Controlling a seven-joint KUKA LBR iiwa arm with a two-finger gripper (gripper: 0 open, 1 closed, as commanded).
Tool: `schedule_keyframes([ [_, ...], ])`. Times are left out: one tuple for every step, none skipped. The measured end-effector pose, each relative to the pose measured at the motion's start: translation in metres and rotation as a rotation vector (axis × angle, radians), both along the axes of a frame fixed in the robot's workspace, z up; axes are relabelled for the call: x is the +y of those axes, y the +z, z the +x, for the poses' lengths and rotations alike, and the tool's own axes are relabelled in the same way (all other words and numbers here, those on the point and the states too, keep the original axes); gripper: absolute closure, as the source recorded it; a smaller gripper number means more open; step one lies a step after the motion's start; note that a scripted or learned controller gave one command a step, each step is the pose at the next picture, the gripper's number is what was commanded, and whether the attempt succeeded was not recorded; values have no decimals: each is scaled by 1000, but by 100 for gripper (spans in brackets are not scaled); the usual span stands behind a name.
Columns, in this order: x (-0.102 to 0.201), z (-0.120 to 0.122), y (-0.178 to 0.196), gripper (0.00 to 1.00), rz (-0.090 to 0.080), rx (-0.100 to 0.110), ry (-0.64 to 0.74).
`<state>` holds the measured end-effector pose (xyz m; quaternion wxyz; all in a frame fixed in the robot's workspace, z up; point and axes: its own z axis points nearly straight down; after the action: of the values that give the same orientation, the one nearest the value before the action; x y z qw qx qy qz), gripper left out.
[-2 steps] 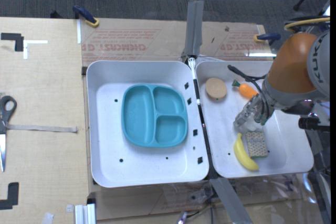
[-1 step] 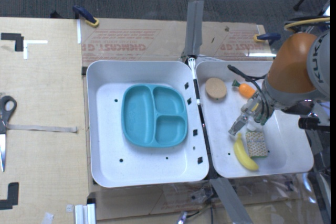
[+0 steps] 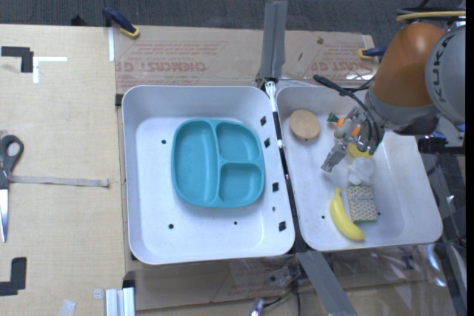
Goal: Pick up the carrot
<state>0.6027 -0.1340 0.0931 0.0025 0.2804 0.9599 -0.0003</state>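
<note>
The carrot (image 3: 341,125) is a small orange piece with a green end. It lies in the right bin (image 3: 415,222) near the far wall, partly covered by the wrist. My gripper (image 3: 338,155) hangs over that bin just in front of the carrot, with a grey finger (image 3: 332,158) pointing down and left. The arm's orange band (image 3: 404,66) rises behind it. I see nothing clearly held between the fingers.
The right bin also holds a round tan disc (image 3: 304,124), a banana (image 3: 344,218), a speckled sponge (image 3: 362,203), a white lump (image 3: 360,172) and a yellow item (image 3: 361,152) under the wrist. A teal divided plate (image 3: 218,163) lies in the left bin (image 3: 144,181).
</note>
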Motion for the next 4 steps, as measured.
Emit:
schedule_keyframes([
  [0,1,10,100,-2,-4,3],
  [-23,47,0,100,1,-1,-428],
  [25,54,60,100,2,0,-638],
  [-6,28,57,100,2,4,-852],
])
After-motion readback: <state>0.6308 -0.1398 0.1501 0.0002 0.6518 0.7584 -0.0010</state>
